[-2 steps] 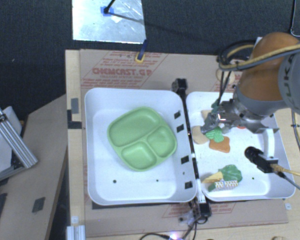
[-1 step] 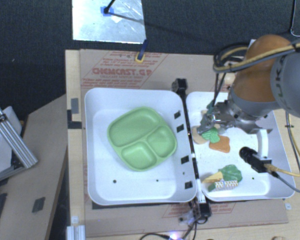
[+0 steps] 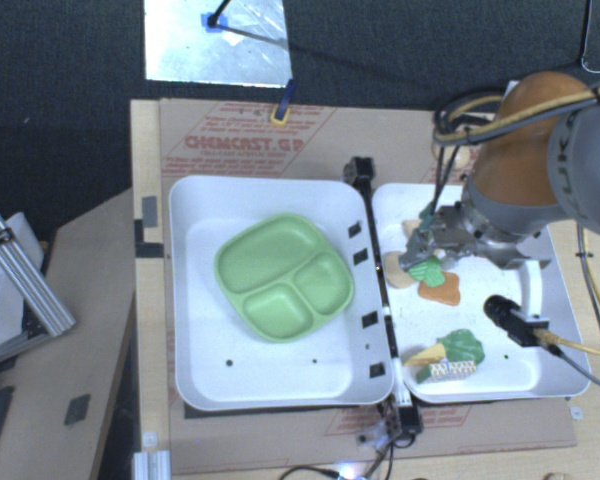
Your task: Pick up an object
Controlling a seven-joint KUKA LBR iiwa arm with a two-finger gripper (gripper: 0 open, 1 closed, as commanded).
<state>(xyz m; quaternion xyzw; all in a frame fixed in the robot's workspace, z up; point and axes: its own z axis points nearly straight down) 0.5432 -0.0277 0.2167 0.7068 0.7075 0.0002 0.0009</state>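
Camera view: two-finger gripper (image 3: 421, 260) low in right white bin (image 3: 552, 368), directly over small green leafy toy piece (image 3: 429, 271) lying against flat orange toy slice (image 3: 442, 291). Cannot tell finger state. Probably light, stiff moulded plastic, thin and apt to slide on smooth bin floor; best pinched across narrow width. Green three-compartment plastic plate (image 3: 283, 276) in left white bin (image 3: 195, 368).

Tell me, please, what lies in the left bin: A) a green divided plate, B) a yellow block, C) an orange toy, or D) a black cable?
A: the green divided plate sits alone in the middle of the left bin, while the small toys lie in the right bin.
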